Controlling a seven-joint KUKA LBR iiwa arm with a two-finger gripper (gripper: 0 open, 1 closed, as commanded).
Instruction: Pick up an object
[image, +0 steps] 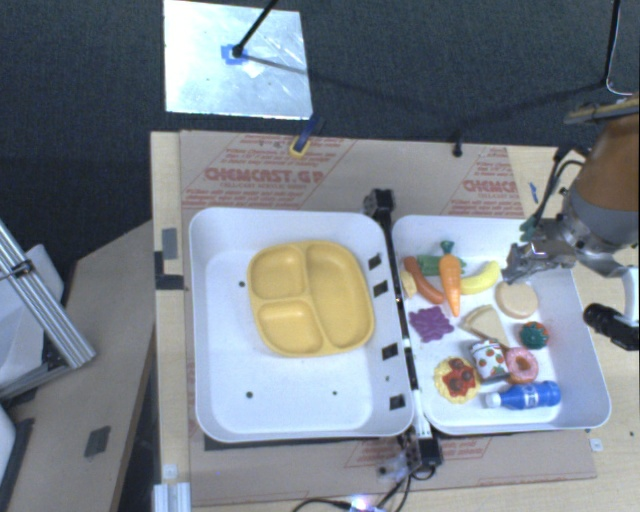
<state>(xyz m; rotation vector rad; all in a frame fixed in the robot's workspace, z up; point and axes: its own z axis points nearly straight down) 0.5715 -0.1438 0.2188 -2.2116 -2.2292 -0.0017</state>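
**Round biscuit (517, 300), toy food, right bin: nearest item to the gripper**

Gripper (527, 256): hangs over the far right part of the right bin (590, 340), just above the biscuit's far edge. Cannot tell how it is set; nothing is seen held in it.

Round biscuit: flat tan disc, near the bin's right wall, apart from its neighbours. Judged light, stiff plastic, smooth, not fragile. Being low and flat, it probably offers little height for a grip; take it across the width, edge to edge.

Banana (482, 277): yellow, just left of the biscuit, toward the far wall.

Carrot (451, 281): orange, beside the banana, green top pointing to the far edge.

Bread slice (484, 323): pale wedge, mid-bin.

Tomato (534, 334): red and green, near the right wall.

Doughnut (521, 364), blue bottle (522, 397), pizza (457, 380): along the near edge.

Yellow tray (310, 298): three compartments, middle of the left bin (215, 330).
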